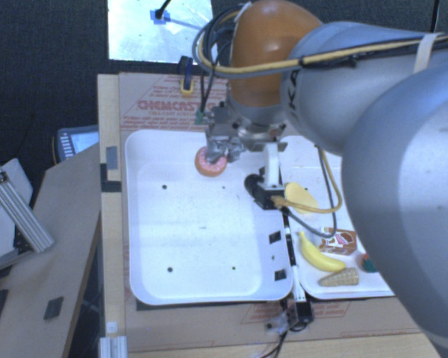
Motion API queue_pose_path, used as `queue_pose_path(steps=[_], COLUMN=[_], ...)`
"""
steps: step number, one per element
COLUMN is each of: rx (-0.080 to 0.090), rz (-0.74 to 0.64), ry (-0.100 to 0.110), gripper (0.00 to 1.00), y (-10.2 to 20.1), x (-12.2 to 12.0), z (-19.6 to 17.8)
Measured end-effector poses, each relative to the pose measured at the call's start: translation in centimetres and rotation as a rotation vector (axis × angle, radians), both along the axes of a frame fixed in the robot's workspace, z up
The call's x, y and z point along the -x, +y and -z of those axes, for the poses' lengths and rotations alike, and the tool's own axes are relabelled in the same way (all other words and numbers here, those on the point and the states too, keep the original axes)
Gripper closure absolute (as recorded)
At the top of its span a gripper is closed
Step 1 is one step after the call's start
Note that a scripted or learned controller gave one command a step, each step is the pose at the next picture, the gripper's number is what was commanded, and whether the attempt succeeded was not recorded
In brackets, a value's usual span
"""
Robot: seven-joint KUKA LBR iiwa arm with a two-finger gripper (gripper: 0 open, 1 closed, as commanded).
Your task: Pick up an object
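Note:
A pink-frosted donut (209, 165) is at the far middle of the left white bin (179, 274). My gripper (219, 152) comes down right over the donut's upper right edge and overlaps it in the camera view. Whether the donut rests on the bin floor or hangs just above it is unclear. The grey arm with its orange band fills the upper right and hides much of the right bin (358, 289).
In the right bin lie a yellow banana (319, 253), a waffle cone (339, 277), a yellow piece (299, 197), a red and white item (341, 240) and a small red thing (368, 263). The divider between the bins runs just right of the gripper.

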State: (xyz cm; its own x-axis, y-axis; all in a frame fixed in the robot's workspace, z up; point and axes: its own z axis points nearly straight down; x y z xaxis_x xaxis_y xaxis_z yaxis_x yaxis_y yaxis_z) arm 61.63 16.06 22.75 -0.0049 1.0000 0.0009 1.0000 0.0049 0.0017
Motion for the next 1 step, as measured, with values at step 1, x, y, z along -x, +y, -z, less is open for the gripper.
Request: queue_pose_path(steps=[1], rx=[0.001], rz=[-0.001], ry=[0.010], gripper=[1.00], y=[7.08], x=[-1.07], z=[10.05])
